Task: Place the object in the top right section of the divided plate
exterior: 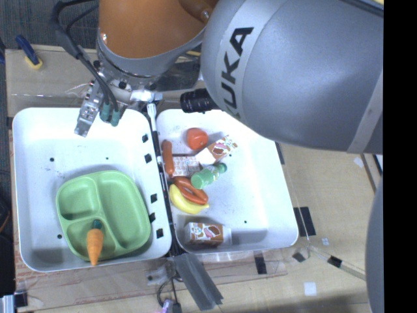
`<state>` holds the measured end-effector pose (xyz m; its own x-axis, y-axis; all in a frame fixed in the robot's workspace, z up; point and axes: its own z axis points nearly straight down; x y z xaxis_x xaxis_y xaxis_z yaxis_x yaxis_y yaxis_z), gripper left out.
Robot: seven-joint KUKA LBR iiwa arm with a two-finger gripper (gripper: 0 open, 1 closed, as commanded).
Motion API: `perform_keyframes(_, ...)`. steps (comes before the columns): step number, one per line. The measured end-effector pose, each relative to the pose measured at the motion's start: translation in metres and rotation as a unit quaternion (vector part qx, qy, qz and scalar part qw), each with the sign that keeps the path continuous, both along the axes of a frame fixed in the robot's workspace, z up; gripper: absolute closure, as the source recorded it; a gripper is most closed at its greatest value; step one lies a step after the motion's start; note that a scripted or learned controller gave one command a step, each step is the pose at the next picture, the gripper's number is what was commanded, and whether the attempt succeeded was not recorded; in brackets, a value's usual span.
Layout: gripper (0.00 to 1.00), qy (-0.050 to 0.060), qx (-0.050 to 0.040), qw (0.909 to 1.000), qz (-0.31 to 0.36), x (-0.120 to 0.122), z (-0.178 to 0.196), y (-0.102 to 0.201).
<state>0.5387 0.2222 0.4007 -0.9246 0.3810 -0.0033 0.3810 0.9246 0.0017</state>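
A green divided plate (130, 223) lies in the left bin (39, 142), toward its front. An orange carrot (94, 243) rests in the plate's front section, its tip pointing over the near rim. The plate's two back sections hold nothing. My gripper (97, 115) hangs over the back of the left bin, well behind the plate and apart from it. Its fingers (83, 121) stand open with nothing between them.
The right bin (260, 194) holds a red tomato (197, 137), a sausage (167, 156), a small carton (221, 149), a green bottle (208, 175), a banana (184, 203) and a brown drink box (206, 233). The arm's large grey body overhangs the back right.
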Motion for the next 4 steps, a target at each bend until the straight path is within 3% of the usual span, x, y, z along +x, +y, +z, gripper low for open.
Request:
perform_keyframes(1, 1.00, 0.000, -0.0001, 0.9990, -0.045, 0.039, 0.032, -0.025)
perform_keyframes(3, 1.00, -0.002, 0.0001, 0.9994, -0.035, 0.039, 0.055, -0.020)
perform_keyframes(4, 1.00, 0.002, -0.0010, 0.9904, 0.139, 0.069, -0.077, -0.003)
